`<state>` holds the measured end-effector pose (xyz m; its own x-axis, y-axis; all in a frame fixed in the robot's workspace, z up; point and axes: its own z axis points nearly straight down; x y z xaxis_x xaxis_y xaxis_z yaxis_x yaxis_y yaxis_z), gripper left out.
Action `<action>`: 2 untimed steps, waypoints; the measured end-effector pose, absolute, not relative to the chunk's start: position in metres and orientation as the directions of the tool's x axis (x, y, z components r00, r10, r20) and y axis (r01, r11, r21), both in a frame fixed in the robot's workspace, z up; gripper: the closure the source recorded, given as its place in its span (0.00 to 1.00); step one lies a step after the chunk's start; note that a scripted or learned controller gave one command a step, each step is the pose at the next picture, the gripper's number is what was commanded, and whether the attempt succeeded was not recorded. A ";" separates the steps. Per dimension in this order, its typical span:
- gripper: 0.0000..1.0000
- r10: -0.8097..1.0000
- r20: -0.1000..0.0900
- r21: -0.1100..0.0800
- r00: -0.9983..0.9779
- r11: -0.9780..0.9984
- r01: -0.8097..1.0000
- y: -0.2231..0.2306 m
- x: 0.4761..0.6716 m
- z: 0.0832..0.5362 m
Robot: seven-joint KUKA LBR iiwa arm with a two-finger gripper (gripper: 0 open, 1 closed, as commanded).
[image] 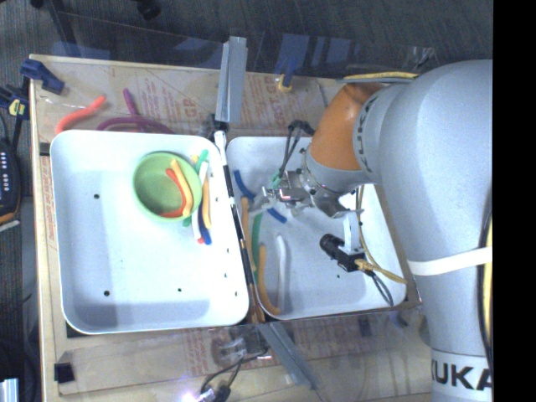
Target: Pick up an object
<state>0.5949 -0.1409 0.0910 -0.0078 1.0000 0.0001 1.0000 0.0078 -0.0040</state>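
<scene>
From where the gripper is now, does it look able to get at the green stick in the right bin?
Probably yes. The gripper hangs just above the green stick in the right bin, with nothing lying over the stick.

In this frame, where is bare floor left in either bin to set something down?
Left bin: its whole lower half and its left side are bare, below and left of the green bowl and the coloured sticks. Right bin: crowded. The hand and arm cover much of it, sticks line its left wall, and a small bare patch lies near the bottom rim.
</scene>
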 end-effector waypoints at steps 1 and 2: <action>0.00 0.999 0.001 -0.001 0.053 -0.053 0.999 -0.174 0.658 0.092; 0.00 1.000 0.001 -0.003 0.001 -0.001 1.000 -0.139 0.588 0.092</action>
